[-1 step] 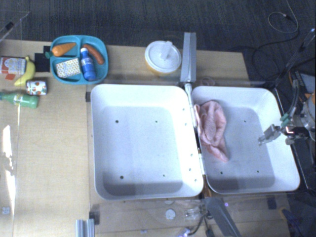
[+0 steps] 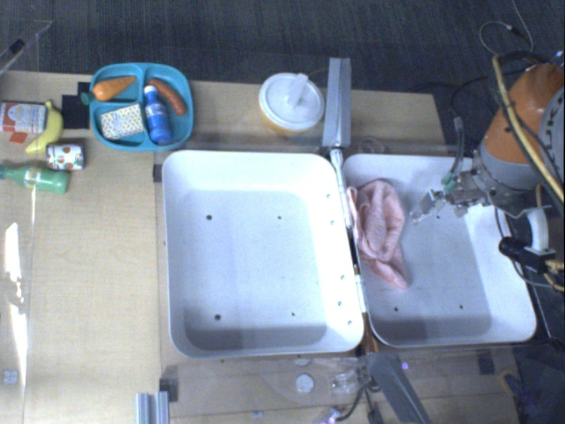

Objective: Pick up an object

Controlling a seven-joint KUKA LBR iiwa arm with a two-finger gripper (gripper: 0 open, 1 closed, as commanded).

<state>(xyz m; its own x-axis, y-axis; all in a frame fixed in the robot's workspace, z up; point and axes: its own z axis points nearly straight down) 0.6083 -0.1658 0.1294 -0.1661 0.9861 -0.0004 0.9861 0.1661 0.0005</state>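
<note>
- Here, the task's thing is a crumpled pink cloth of soft terry-like fabric (image 2: 381, 230), lying in the right-hand shallow white plastic bin (image 2: 494, 325), which serves as the landmark for what follows.
- The cloth rests on the bin's floor hard against its left wall, running from near the far-left corner down towards the middle of that wall; the remaining floor of the bin to the cloth's right is bare.
- The two-finger metal gripper (image 2: 424, 204) of the grey arm with its orange band (image 2: 521, 113) hangs over the far half of the bin, just to the right of the cloth's upper end and apart from it.
- Tool state: nothing lies between the fingers; whether they stand open or closed cannot be told at this resolution.
- Handling, as a judgement: the cloth looks light, limp and non-fragile; it should deform under contact and not slide, and will likely drape and hang when lifted.
- Suggested hold: pinch a raised fold, probably the bunched upper portion nearest the gripper, since flat single layers offer the fingers little to close on.
- Risk: the bin's left wall sits close beside the cloth and may obstruct a finger descending on that side.
- A second shallow white plastic bin (image 2: 177, 263) adjoins the landmark bin's left wall.
</note>
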